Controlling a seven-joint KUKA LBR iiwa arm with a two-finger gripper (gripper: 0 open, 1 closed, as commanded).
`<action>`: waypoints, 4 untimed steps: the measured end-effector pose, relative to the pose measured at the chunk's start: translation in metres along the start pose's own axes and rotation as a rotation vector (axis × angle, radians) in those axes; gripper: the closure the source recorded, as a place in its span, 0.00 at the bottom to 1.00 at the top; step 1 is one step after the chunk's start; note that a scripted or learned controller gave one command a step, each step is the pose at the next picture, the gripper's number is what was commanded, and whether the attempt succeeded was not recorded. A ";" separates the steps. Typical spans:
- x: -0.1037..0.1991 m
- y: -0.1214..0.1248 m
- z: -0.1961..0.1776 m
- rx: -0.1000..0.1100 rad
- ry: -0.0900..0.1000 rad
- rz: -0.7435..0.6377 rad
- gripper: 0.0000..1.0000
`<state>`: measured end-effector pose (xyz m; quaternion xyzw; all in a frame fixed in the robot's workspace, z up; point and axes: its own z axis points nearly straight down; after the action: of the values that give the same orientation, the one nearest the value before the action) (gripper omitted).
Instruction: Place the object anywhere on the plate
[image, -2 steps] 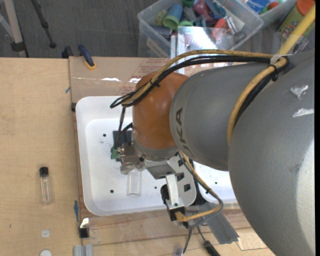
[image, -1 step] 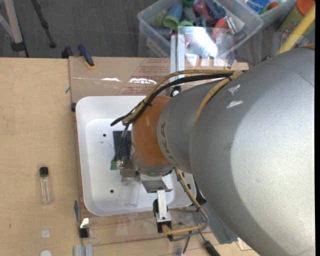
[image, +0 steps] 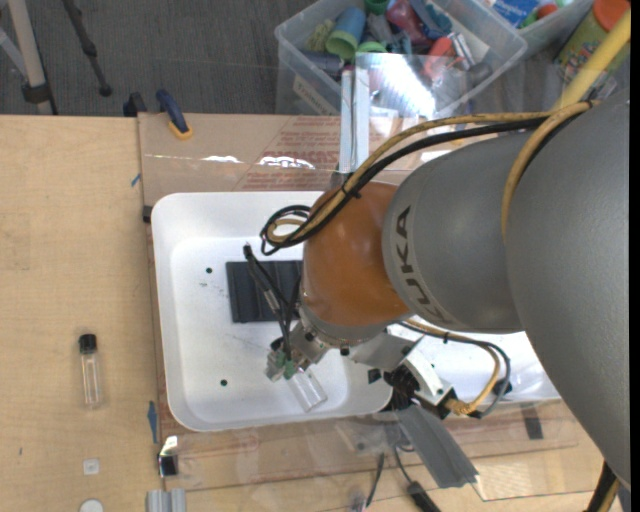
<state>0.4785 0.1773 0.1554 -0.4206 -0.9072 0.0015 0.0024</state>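
Plate and object cannot be made out beneath the arm (image: 470, 200). Over the white bin (image: 200, 300), beside a black block (image: 255, 290), hangs the gripper (image: 295, 375); its opening and any load cannot be told.

The tabletop (image: 70, 220) is of light wood. Behind its far edge lies grey carpet floor (image: 180, 50), where a clear storage box (image: 400, 50) holds colourful items.

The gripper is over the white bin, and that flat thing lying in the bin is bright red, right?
Not quite. The camera view shows the gripper over the white bin, but the flat thing lying in the bin is black, not bright red.
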 end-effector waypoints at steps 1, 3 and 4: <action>0.008 0.012 -0.122 -0.006 -0.004 -0.012 1.00; -0.005 0.055 0.002 0.001 0.000 0.834 1.00; 0.029 0.038 0.057 -0.003 -0.001 0.790 1.00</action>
<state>0.4886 0.2235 0.0982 -0.7372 -0.6757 0.0011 0.0003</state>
